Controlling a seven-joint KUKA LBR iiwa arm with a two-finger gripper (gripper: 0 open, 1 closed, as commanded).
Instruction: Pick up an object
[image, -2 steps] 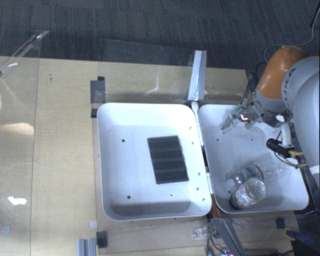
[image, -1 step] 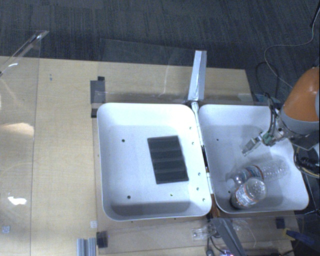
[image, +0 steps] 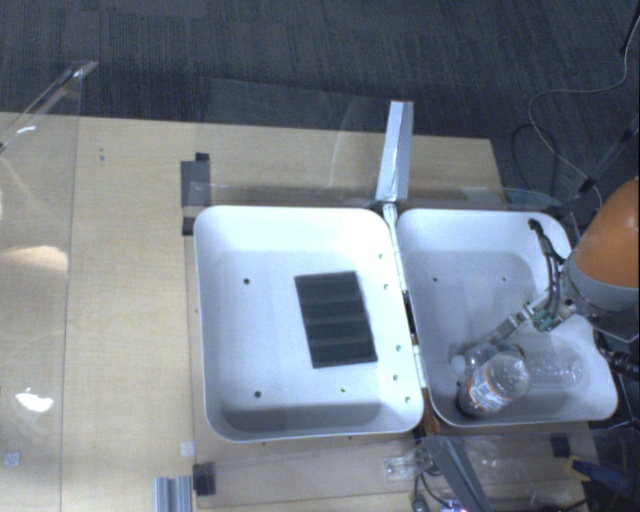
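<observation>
A pale wooden table (image: 120, 300) on dark carpet carries two shallow white bins; the left bin (image: 230, 320) holds a black ribbed pad (image: 335, 319). In the right bin (image: 450, 250), a clear plastic bottle (image: 497, 380) lies near the front wall. The gripper (image: 490, 340) is right at the bottle, but whether it is spread or closed cannot be told.

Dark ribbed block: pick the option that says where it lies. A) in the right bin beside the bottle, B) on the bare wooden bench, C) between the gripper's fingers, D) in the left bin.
D: the dark ribbed block lies flat near the middle of the left bin, apart from the clear bottle and the gripper over in the right bin.
</observation>
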